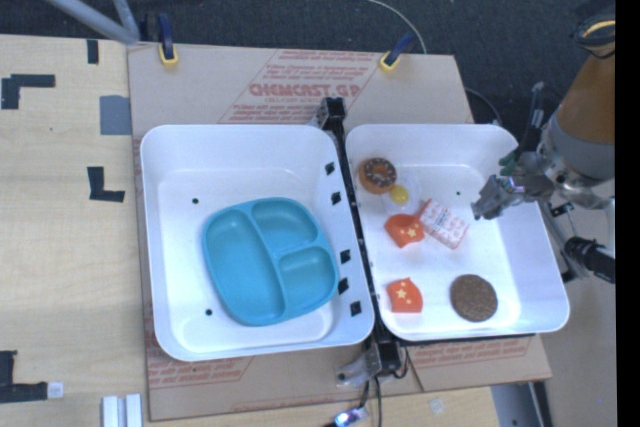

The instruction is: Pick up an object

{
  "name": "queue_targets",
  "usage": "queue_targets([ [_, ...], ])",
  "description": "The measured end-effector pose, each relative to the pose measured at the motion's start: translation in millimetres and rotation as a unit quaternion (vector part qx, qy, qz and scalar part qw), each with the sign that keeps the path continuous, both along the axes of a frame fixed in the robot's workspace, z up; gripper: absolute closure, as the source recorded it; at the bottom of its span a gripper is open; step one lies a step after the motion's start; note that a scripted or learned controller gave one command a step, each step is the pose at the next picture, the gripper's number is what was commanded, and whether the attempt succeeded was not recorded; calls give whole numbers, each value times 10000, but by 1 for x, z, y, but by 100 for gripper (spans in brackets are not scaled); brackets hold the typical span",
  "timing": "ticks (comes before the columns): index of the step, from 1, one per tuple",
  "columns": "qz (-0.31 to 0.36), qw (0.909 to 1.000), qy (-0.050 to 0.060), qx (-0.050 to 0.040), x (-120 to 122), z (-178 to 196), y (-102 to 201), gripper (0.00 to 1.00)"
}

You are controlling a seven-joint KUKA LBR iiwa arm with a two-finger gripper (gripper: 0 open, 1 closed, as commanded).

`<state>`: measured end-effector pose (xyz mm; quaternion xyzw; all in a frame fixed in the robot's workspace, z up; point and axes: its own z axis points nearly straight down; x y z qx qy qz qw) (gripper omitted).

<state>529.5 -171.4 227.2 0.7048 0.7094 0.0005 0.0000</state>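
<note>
Left bin (160,215): it carries a blue divided plate (270,258), lying flat. I judge it stiff, smooth and too broad for my pincer except at the rim, so a poor pick.

Right bin (545,315): this one has the small things, and my choice lies here.

Doughnut (378,174): a brown ring near the bin's far left corner. It looks like a light toy; I would span its width.

Yellow bit (399,195): a tiny round piece just beside the doughnut. Likely slippery, and it would roll away.

Red piece, upper (404,230): lumpy, touching the packet's left end. Probably light plastic.

Red piece, lower (404,296): it sits apart, near the bin's front. Free on all sides, so an easy pinch across its short width.

Packet (443,223): a white and red wrapper, lying askew and nearest to me. I judge it light, soft and crinkly; I would close across its narrow middle, gently.

Brown disc (473,297): flat and round at the front, probably a toy biscuit. Low to the floor, so hard to get under.

Pincer (490,200): above the right bin, just right of the packet, gripping nothing that I can see. Whether it is open or closed I cannot tell.
</note>
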Motion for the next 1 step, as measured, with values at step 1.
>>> queue_targets([
  [1,-4,10000,10,0,16,6,47,100],
])
